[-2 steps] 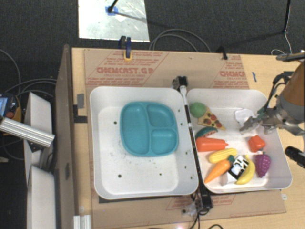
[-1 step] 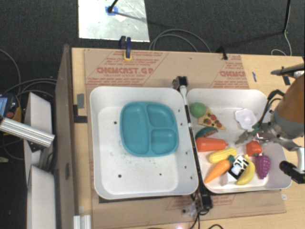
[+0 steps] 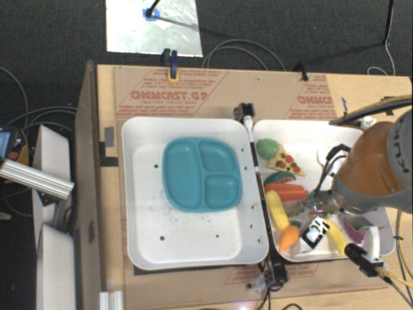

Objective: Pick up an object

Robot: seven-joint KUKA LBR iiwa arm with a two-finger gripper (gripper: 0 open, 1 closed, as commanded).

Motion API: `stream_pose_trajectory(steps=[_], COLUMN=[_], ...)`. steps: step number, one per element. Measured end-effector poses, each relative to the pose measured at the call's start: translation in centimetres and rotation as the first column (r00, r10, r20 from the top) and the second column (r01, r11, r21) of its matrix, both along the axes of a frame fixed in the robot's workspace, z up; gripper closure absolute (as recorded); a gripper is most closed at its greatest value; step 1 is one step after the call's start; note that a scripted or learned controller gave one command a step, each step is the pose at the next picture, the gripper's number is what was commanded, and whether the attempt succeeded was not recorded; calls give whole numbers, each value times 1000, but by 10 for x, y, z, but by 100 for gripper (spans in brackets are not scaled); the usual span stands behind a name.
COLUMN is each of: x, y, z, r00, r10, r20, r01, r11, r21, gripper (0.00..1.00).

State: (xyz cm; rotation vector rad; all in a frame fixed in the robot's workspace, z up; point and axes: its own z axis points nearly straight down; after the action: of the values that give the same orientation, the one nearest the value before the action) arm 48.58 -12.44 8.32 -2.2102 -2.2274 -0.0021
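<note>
The right bin (image 3: 303, 133) holds several toy foods. A green round piece (image 3: 266, 148) and a pizza slice (image 3: 289, 163) lie at its far left, with a red piece (image 3: 288, 190) below them. A yellow corn cob (image 3: 276, 210) and an orange carrot (image 3: 288, 237) lie along its left wall. A yellow banana (image 3: 336, 237) and a purple piece (image 3: 355, 230) sit near the front. My gripper (image 3: 315, 228) reaches down into this bin between the carrot and the banana, just right of the corn cob. The wrist hides what lies under it.
The left bin (image 3: 143, 173) holds a blue divided plate (image 3: 201, 174). The bulky arm with its orange band (image 3: 377, 157) covers the right half of the right bin. Cables trail around the cardboard-covered bench (image 3: 193, 92).
</note>
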Motion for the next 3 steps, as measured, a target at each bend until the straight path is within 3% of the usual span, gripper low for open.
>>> stream_pose_trajectory(steps=[1, 2, 3], x=[75, 17, 0], y=[-25, -40, -25], z=[2, 1, 1], r00=[1000, 1000, 1000], r10=[-3, -10, -7], r20=[10, -1, 1], r01=[3, 10, 7], r11=[1000, 1000, 1000], r21=[-6, -4, -2], gripper=[0, 0, 0])
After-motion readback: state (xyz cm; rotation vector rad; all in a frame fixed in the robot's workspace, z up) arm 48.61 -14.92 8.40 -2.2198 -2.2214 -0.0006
